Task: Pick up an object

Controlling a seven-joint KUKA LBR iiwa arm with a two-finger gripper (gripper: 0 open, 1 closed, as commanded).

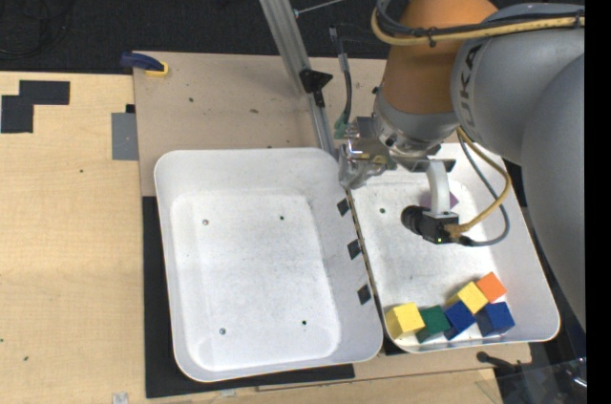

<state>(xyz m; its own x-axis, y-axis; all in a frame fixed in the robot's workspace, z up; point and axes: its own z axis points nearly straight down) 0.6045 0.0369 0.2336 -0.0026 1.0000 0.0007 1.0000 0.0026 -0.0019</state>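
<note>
Your claw sat up at the 11 o'clock corner of the right bin, close to the wall it shares with the left bin; honestly couldn't tell how far open it was or whether it had hold of anything; the blocks were bunched at 5 o'clock in that same bin, touching each other, well apart from the claw; guessing the sloped corner herded them there; left bin showed just bare white floor; you'd probably want to head toward 5 o'clock.
</note>
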